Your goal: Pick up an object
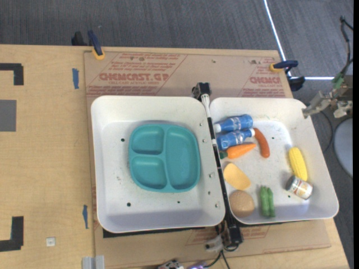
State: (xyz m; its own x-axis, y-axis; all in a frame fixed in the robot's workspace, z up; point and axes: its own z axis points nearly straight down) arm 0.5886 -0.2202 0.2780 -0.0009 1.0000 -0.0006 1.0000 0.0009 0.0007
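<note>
— Which step is in hand?
— The approach, it is judged. The gripper (326, 102) is seen beyond the right bin's (322, 150) far corner; whether it is released or clenched cannot be told.
— What is called for next?
— A descent onto one item, perhaps the yellow, ridged corn cob (297, 162), lying apart in that bin.

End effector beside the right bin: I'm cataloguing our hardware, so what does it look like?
The end effector is pale grey, angular metal with small green spots, partly cut off by the frame. A thin dark cable curves above it. Markings are illegible.
</note>
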